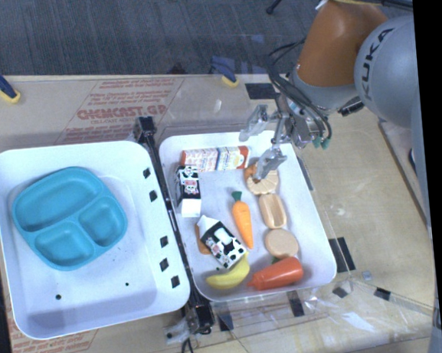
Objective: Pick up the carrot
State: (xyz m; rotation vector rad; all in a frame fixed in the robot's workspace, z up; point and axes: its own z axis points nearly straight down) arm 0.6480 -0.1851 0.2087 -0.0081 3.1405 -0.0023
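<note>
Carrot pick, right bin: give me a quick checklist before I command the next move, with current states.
1. Carrot visible and unobstructed from above: ok; it lies mid-bin, green top pointing away from the camera.
2. End effector over the carrot: not ok; it sits above the round tan piece near the bin's far right corner.
3. Nothing held already: cannot tell.
4. Room beside the carrot: ok on the right, a gap before the bread-like piece; tight on the left, where the cow-print carton is close.
5. Carrot inside the right bin: ok.
</note>
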